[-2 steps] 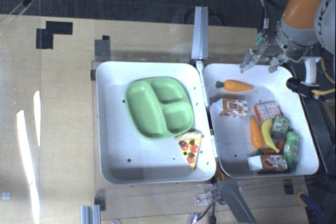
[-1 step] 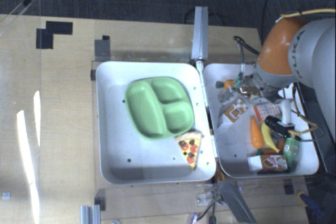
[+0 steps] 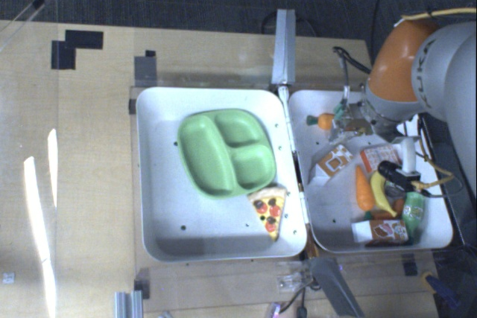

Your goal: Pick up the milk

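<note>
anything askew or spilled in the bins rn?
No spill visible. The right bin is a jumble: carton, carrot, banana and other items lie on their sides, some overlapping. In the left bin, the pizza slice lies off the green tray, against the wall nearest the right bin.

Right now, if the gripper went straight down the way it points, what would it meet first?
Probably the small orange toy at the right bin's far end, or bare floor beside it. The gripper hangs just to its right, but depth is unclear from this slanted view.
</note>
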`<state>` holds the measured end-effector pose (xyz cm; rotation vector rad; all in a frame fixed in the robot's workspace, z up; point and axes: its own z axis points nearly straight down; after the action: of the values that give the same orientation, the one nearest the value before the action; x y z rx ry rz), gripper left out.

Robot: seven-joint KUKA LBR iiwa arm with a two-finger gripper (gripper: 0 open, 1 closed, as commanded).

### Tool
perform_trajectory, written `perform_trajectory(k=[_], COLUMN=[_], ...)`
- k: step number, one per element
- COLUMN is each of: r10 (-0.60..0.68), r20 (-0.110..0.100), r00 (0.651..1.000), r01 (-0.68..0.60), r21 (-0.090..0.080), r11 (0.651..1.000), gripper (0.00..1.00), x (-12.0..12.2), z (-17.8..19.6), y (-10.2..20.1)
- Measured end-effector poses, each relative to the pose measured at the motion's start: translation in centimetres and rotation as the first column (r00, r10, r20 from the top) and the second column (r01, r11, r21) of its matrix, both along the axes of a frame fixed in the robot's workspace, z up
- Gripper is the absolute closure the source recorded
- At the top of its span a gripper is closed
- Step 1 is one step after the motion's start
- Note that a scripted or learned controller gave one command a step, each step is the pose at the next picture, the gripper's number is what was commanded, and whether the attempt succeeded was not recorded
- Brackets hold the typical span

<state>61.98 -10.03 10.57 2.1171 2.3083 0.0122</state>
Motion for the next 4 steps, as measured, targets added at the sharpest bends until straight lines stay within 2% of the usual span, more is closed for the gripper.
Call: perform_trajectory(k=[1,2,3,4], r10=[0.008,0.008,0.178,0.18], r20=[-0.004,-0.005,0.003,0.009], r00=[1.0,1.0,0.984,0.984], r01=[-0.008,-0.008,-0.178,-0.18], r21=[-0.001,-0.001,-0.004,-0.002], r11=[1.0,1.0,0.984,0.984], gripper=[1.0,0.0,0.0,1.0], x=[-0.7,-0.7,-4.6,-4.4], z=[-1.6,-1.6,-1.6,-0.4], y=[-2.3,-2.4,1.4,1.6])
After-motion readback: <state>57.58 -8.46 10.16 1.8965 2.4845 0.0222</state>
